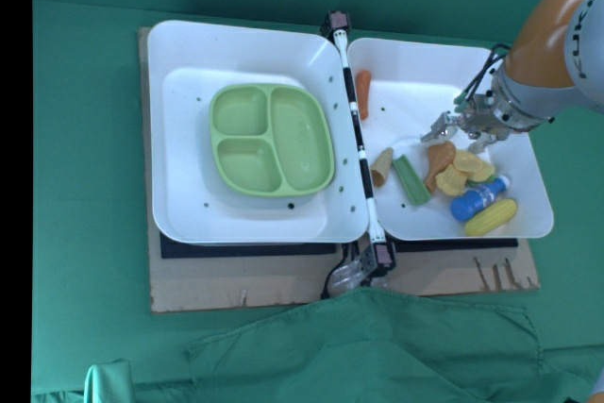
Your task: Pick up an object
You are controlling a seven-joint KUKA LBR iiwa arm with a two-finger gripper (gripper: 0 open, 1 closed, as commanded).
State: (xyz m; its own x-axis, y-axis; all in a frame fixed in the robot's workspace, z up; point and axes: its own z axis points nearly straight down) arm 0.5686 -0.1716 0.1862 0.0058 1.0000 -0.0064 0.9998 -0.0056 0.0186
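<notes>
The right bin (415, 61) holds several toy foods: an orange carrot (363, 93) by its left wall, a tan cone (381, 166), a green stick (411, 180), an orange-brown piece (438, 161), yellow chips (465, 172), a blue bottle (478, 197) and a yellow corn cob (491, 217). My gripper (460, 130) hangs over the right bin, just above the orange-brown piece and the chips. Its fingers are spread apart and nothing sits between them.
The left bin (189, 61) carries a light green divided plate (272, 139). A black-and-white bar (356, 132) runs between the two bins. Green cloth (377, 344) lies in front of the bench.
</notes>
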